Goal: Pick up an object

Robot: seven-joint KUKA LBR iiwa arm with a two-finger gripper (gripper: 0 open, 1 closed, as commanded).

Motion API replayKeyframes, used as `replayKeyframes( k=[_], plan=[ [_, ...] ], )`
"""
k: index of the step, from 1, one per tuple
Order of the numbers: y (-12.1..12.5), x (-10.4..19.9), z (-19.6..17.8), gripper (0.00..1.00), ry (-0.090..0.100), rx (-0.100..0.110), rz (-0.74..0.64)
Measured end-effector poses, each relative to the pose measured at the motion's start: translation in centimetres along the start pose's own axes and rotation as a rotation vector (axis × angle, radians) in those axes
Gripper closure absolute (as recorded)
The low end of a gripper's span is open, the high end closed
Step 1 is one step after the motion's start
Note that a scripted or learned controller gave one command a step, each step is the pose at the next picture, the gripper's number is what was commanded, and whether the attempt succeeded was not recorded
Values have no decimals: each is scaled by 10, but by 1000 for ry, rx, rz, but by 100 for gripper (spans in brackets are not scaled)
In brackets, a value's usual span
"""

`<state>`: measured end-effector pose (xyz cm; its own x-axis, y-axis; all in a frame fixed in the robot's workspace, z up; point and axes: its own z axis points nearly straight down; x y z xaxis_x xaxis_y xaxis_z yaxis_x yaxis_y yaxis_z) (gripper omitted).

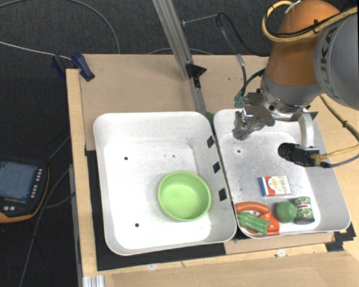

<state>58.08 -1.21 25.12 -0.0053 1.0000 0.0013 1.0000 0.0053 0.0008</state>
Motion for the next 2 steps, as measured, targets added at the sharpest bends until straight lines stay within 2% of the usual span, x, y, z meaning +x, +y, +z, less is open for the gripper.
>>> replayKeyframes(
  k=[2],
  plan=[
    [-3,93,15,100,0,2,1]
  ],
)
